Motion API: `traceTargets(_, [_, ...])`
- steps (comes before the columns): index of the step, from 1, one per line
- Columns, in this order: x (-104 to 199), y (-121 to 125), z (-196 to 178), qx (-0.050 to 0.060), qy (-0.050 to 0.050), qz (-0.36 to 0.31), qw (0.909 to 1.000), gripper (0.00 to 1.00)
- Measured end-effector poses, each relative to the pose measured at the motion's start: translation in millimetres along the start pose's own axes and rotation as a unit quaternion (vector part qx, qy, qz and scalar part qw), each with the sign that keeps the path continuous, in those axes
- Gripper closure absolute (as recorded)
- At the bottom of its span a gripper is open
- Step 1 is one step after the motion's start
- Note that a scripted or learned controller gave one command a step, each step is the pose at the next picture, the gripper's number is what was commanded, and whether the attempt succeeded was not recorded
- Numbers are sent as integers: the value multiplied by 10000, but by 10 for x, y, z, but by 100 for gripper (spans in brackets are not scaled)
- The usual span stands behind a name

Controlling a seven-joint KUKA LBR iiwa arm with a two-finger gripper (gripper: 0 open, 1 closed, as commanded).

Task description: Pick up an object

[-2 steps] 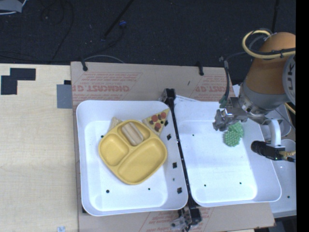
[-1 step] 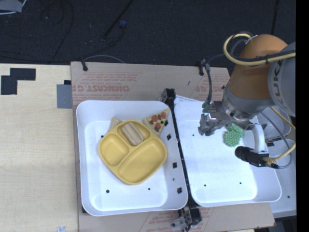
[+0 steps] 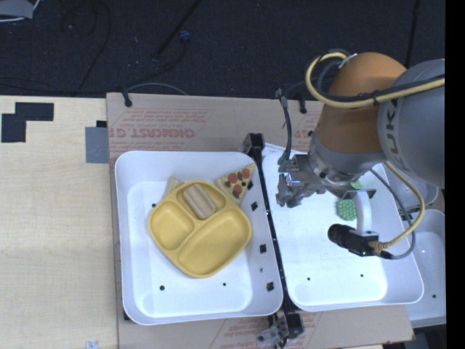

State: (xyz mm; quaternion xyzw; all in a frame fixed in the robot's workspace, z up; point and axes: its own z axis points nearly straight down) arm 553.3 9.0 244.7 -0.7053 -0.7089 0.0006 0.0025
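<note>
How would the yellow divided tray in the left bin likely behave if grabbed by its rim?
The yellow divided tray looks like stiff moulded plastic, so probably rigid and light. It is wide and carries a tan piece, so a rim grasp may tilt it and spill that.

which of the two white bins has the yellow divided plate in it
The left bin. It holds the yellow divided plate and a pizza slice toy; the right bin has the gripper and a green object.

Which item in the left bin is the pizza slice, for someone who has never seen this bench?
Start at the left bin, which holds a yellow divided plate. Look just past the plate's upper right edge, toward the divider between the bins. The pizza slice is the small flat wedge there, pale with red and dark toppings, unlike the plain tan piece lying in the plate.
</note>
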Motion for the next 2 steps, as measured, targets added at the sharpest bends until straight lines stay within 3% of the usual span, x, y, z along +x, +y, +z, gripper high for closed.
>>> traceTargets(1, [514,-253,81,10,-4,1,10000,100])
traceTargets(2, [933,-324,171,9,-8,4,10000,100])
